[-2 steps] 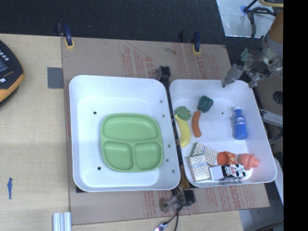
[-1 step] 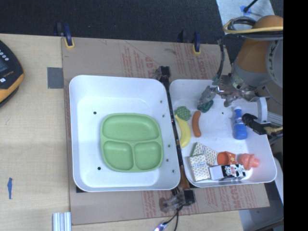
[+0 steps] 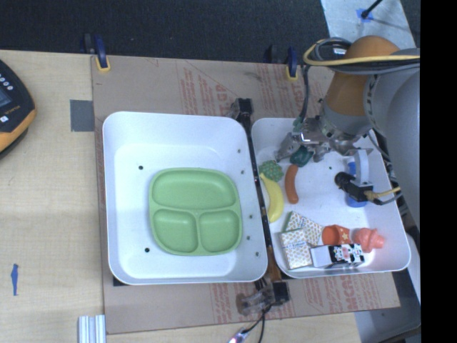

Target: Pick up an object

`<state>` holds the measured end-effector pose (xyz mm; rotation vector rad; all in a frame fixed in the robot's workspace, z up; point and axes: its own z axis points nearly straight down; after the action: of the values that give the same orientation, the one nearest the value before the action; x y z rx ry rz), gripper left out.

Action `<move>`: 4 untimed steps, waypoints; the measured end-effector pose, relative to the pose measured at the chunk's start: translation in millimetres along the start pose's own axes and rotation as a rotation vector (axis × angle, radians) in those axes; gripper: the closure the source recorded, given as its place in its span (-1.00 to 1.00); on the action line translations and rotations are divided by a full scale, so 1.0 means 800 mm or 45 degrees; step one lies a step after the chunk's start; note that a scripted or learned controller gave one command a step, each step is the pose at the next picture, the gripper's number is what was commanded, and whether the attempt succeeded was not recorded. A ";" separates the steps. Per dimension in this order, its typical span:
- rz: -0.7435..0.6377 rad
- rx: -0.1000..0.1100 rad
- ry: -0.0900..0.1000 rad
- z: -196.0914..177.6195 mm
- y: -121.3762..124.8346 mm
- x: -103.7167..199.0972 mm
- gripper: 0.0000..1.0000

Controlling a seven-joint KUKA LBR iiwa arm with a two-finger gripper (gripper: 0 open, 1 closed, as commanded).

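One claw (image 3: 300, 151) low over right bin (image 3: 400, 259), fingertips indistinct.

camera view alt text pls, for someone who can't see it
A grey robot arm reaches in from the right, its gripper low over the far end of the right bin, which holds a toy banana, a sausage, small cartons and other toys. The left bin holds a green divided plate.

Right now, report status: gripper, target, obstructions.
Gripper low in right bin, far end. Sausage and broccoli just below it. Nothing seen held.
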<state>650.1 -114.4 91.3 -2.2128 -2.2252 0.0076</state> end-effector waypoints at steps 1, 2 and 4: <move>0.001 -0.002 -0.001 -0.001 -0.035 -0.006 -1.00; 0.003 -0.006 0.000 -0.067 -0.008 -0.087 -1.00; 0.004 -0.004 0.001 -0.001 0.007 -0.123 -1.00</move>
<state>655.9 -212.6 92.1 -2.2172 -2.2232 0.0036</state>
